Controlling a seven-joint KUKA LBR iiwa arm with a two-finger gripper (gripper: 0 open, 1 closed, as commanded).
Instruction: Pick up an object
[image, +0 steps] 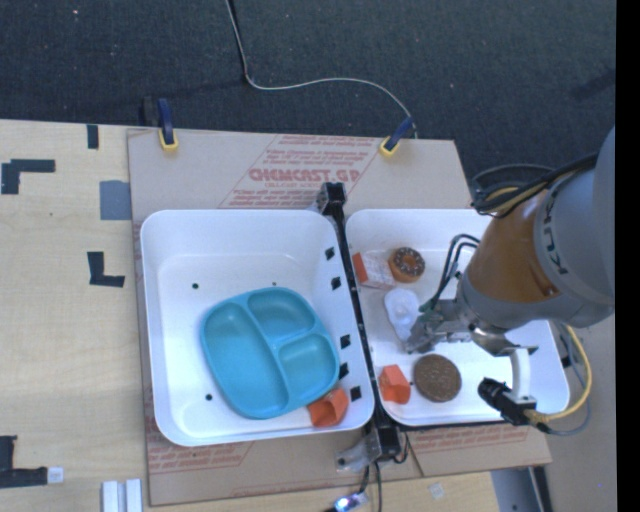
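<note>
Your jaws' state is reading unclear; the gripper (418, 338) is crowding the round brown disc (437, 378) just below, risking a nudge.

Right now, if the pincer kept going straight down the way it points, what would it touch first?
Probably the clear plastic cup lying under the pincer in the right bin, though height above it is hard to judge from this slanted view.

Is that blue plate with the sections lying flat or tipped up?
Flat, face up. The blue plate rests on the floor of the left bin, all three compartments showing from above.
</note>
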